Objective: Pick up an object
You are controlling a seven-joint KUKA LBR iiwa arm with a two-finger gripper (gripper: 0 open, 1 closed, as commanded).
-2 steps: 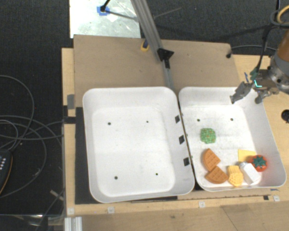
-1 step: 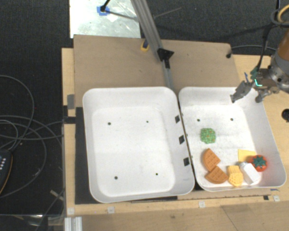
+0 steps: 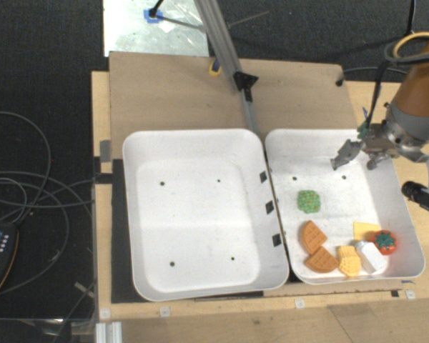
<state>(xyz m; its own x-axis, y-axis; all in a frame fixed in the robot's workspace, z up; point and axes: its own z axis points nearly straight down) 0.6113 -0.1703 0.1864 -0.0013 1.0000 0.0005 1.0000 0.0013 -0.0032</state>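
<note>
My gripper (image 3: pixel 358 161) hangs over the far part of the right bin (image 3: pixel 286 143), fingers spread open with nothing between them. A green bumpy ball (image 3: pixel 309 201) lies in the bin's middle, below and to the left of the gripper. Along the near edge lie two orange waffle-like pieces (image 3: pixel 314 236) (image 3: pixel 322 261), a yellow-orange piece (image 3: pixel 349 264), a yellow wedge (image 3: pixel 365 229), a white block (image 3: pixel 372 258) and a red tomato-like toy (image 3: pixel 385 242). All of them rest apart from the gripper.
The left bin (image 3: pixel 193 213) stands beside the right one, joined by black clips (image 3: pixel 269 206). A slanted grey pole (image 3: pixel 222 34) crosses the back of the bench. The arm's orange-banded wrist (image 3: pixel 418 98) sits at the right.
</note>
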